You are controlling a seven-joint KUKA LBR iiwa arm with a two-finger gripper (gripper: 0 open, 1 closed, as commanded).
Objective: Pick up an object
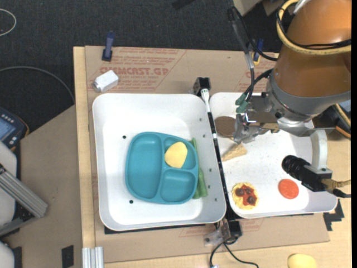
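**Gripper low over the right bin, beside a tan wedge**

The tan wedge (234,152) lies in the right bin (318,202) near its left wall, just below the gripper (244,134). The grey arm (312,54) reaches down from above the bin's right side, wrist pointing downward. How far the pincer stands apart cannot be made out.

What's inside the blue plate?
A yellow lump of toy food sits in the top right compartment of the blue plate. The other compartments look bare. Whatever lies under the lump is covered.
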